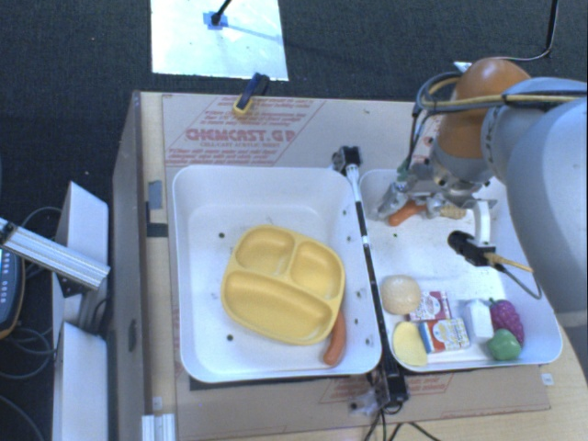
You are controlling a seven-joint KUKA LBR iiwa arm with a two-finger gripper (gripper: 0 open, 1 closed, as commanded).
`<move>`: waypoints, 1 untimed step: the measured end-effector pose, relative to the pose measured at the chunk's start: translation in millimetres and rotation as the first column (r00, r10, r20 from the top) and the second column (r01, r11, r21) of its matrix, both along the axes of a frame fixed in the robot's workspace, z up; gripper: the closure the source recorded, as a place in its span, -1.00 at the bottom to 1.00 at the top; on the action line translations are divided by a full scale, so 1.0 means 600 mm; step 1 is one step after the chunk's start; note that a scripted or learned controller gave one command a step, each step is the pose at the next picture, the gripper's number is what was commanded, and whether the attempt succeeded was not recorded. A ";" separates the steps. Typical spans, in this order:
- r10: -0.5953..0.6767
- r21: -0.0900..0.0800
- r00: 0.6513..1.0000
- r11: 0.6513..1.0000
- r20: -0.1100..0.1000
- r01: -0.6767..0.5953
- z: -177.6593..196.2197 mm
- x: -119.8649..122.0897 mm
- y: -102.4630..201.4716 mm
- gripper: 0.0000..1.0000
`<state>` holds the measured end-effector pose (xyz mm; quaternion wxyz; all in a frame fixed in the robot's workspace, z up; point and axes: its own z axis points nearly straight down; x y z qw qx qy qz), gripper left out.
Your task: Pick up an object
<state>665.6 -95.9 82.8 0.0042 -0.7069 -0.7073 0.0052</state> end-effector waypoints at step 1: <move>0.000 0.000 1.000 1.000 0.000 0.000 0.000 0.000 0.003 -1.00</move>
